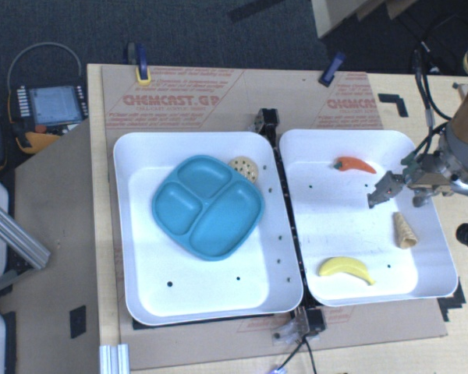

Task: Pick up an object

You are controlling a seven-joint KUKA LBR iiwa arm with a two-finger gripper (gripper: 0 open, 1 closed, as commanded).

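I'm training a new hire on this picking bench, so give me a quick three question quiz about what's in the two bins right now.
1. True or false: the banana lies in the left bin.
2. Which item touches the blue divided plate?
3. Multiple choice: nearest the gripper is A) the orange carrot, B) the cookie, C) the plate.

Key: 1 false, it lies in the right bin; 2 the cookie; 3 A.

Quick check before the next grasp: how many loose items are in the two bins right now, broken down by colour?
Blue: 1, the divided plate, left bin
Tan: 2, the cookie beside the plate, and the cone-shaped piece in the right bin
Orange-red: 1, the chili pepper, right bin
Yellow: 1, the banana, right bin
Total: 5
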